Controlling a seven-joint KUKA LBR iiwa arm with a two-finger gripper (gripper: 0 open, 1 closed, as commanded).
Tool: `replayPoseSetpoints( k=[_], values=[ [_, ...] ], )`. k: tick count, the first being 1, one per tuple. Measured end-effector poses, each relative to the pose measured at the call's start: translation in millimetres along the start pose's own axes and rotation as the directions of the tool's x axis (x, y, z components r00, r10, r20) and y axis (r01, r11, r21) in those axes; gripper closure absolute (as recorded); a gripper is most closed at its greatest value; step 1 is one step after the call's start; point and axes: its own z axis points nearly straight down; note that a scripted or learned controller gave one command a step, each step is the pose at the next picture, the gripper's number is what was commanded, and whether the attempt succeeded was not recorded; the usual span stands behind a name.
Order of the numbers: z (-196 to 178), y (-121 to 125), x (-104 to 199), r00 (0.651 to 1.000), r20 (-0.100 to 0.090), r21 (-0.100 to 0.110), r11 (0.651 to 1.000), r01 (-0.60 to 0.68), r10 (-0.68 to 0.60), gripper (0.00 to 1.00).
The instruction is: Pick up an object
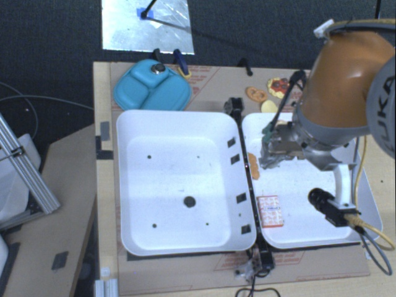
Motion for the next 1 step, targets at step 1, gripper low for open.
replayPoseSetpoints(
  k=[1],
  values=[
    [-12.7, 8.0, 109.5, 1.0, 0.001, 0.012, 1.0, 0.0, -0.001, 1.0]
  ],
)
